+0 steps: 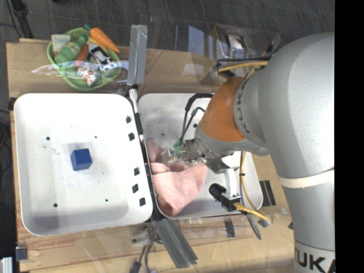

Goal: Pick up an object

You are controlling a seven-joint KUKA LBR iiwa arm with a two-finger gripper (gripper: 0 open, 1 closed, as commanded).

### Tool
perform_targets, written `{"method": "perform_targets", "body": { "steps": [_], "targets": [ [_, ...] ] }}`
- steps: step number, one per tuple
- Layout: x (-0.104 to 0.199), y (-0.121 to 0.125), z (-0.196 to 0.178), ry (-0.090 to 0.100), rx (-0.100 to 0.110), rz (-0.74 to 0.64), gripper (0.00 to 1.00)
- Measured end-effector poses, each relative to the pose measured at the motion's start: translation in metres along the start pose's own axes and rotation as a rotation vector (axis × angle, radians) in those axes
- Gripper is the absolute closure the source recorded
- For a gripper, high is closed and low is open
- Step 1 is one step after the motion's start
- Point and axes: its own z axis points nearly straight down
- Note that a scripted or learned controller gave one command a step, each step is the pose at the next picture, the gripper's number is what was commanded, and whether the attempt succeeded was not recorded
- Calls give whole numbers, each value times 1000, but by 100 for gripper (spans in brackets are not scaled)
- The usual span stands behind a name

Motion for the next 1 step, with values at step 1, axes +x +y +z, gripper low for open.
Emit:
{"method": "perform_targets", "body": {
  "steps": [1],
  "targets": [
    [1,0,-9,2,2,-4,100]
  ]
}}
